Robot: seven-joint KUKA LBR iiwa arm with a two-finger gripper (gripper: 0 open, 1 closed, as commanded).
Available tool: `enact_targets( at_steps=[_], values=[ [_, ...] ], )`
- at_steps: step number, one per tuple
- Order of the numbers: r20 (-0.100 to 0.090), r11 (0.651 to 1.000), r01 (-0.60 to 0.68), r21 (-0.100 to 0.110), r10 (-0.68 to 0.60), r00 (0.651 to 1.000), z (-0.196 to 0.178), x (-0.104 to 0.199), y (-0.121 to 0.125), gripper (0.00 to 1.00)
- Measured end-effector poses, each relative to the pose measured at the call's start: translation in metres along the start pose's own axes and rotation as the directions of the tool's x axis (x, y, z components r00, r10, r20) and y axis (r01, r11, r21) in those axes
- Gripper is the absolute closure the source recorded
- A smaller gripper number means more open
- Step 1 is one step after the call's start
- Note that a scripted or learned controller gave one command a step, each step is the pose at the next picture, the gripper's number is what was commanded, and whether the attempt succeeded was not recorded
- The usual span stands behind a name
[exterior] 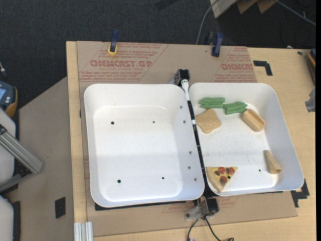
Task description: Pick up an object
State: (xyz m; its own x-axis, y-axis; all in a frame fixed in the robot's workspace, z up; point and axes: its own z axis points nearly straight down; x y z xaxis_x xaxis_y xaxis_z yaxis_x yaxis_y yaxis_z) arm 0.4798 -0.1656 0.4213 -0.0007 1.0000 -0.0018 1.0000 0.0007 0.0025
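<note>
The right bin (286,134) holds several toy foods. Two green pieces (212,103) (234,107) lie side by side near its far edge. A tan bread slice (208,121) rests against the left wall, and a tan bread roll (253,120) lies to the right of the green pieces. A small tan cone-like piece (272,161) sits near the right wall. A pizza slice (221,176) lies at the near left corner.
The left bin (138,142) stands beside the right one on a cardboard sheet (125,59). Two clamps (113,44) (217,44) grip the sheet's far edge. A cable and connector (203,212) lie at the near edge between the bins.
</note>
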Motion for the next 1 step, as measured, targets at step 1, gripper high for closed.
enact_targets(
  at_steps=[1],
  values=[
    [0.000,1.000,0.000,0.000,0.000,1.000,0.0000,0.0000,0.0000,0.00]
  ],
)
